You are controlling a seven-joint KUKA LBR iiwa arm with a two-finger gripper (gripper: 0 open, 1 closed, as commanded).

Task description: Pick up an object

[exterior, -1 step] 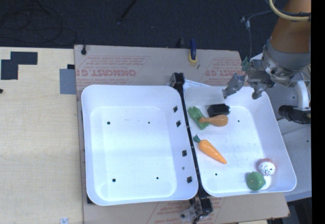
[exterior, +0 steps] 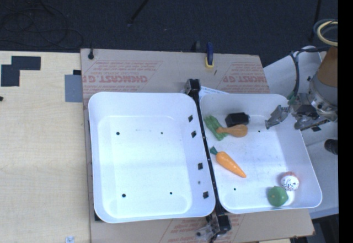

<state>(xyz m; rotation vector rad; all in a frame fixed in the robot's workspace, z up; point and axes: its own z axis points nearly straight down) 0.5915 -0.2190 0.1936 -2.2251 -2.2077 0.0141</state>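
1. While no object sits between its fingers, the gripper hangs over the upper right edge of the right bin, its grey fingers spread apart; the wrist behind them is a tangle of metal and cable that is hard to read.
2. Nearest the gripper, in the bin's upper middle, lies a small black block, matte and roughly rectangular, its details too dark to make out.
3. Touching the block's lower edge is an orange carrot-shaped toy with a green leafy end pointing left; the block hides part of its top.
4. Below it, near the divider, a second carrot lies at a slant, smooth, glossy and tapered, apart from the others.
5. At the lower right corner a white ball with reddish marks rests against a green rounded piece.
6. Beside it, the left bin is smooth white plastic with small dark holes.
7. Both bins sit on printed brown cardboard, over a pale wooden bench.
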